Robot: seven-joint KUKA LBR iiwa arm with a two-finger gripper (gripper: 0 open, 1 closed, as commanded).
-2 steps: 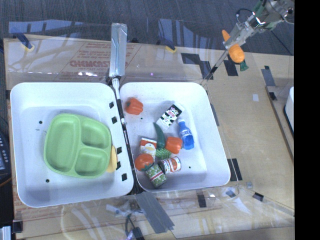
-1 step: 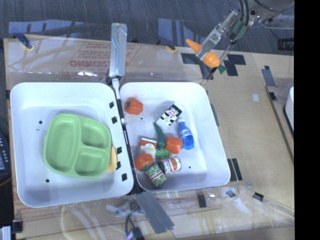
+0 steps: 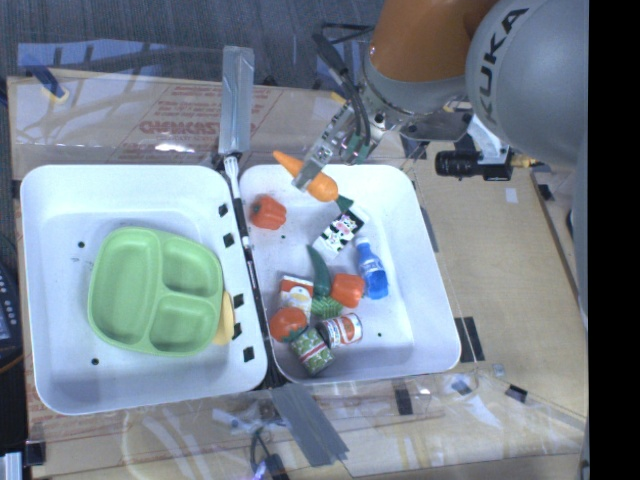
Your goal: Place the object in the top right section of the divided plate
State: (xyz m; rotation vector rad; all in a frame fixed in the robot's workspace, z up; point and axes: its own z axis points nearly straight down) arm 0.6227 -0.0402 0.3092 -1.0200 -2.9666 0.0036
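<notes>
The gripper (image 3: 318, 168) hung over the far edge of the right bin (image 3: 432, 298), its two fingers (image 3: 325, 156) closed narrowly on a carrot (image 3: 310, 177); the carrot lay crosswise between the tips, its thin end pointing left and its thick orange end lower right, lifted clear of the bin floor. Above the fingers the grey wrist and the orange band (image 3: 430, 13) of the arm rose toward the far right. Below the carrot, in the right bin, a red pepper (image 3: 267, 212) sat near the left wall, and a black-and-white carton (image 3: 338, 231) lay just right of the bin's middle with a blue bottle (image 3: 371, 269) beside it. Nearer still lay a cluster: a green pepper (image 3: 319, 271), an orange-red piece (image 3: 348, 289), a small red-and-white box (image 3: 296, 292), a tomato (image 3: 287, 322), and two cans (image 3: 328, 339) touching each other. The left bin (image 3: 40, 298) held the green divided plate (image 3: 155, 290), well apart from the carrot, with a yellow thing (image 3: 228, 316) tucked at its right edge, partly hidden.
</notes>
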